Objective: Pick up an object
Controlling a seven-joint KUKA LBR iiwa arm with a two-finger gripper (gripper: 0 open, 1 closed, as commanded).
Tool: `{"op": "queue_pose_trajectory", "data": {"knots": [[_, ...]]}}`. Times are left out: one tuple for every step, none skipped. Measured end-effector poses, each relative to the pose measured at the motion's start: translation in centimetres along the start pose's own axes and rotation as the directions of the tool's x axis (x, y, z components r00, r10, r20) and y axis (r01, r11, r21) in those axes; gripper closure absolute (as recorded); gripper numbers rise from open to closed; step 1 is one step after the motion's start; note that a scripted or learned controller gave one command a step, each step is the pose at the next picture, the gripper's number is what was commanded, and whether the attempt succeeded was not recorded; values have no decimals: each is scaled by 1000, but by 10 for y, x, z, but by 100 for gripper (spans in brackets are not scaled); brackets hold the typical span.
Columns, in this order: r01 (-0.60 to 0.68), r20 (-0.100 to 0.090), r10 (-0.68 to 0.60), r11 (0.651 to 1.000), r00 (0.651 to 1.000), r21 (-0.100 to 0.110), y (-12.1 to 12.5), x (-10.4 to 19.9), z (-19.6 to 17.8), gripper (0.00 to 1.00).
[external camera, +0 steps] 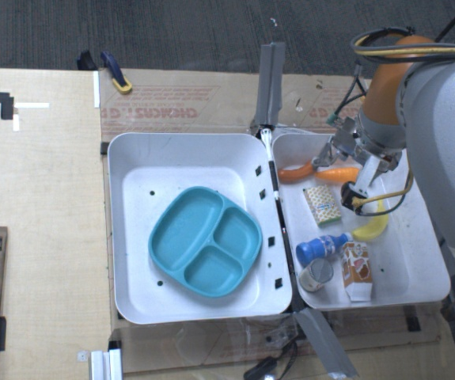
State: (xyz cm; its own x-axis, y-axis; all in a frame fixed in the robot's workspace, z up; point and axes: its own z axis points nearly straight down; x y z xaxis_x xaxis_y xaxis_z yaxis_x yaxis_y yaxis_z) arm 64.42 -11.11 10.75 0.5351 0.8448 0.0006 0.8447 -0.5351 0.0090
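My gripper hangs over the right bin near its 12 o'clock edge; I cannot tell how its jaws stand. An orange carrot lies just at its 6 o'clock, a banana farther toward 5 o'clock, both inside that bin.

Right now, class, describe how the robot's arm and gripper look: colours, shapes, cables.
The arm is thick, rounded and grey, with an orange band above the wrist. Yellow and black cables loop over that band. The gripper is small, grey metal.
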Motion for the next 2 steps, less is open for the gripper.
{"op": "queue_pose_trajectory", "data": {"knots": [[105, 2, -105, 994, 994, 8, 4, 20, 15, 0], [-179, 6, 179, 984, 984, 11, 19, -5, 16, 0]]}}
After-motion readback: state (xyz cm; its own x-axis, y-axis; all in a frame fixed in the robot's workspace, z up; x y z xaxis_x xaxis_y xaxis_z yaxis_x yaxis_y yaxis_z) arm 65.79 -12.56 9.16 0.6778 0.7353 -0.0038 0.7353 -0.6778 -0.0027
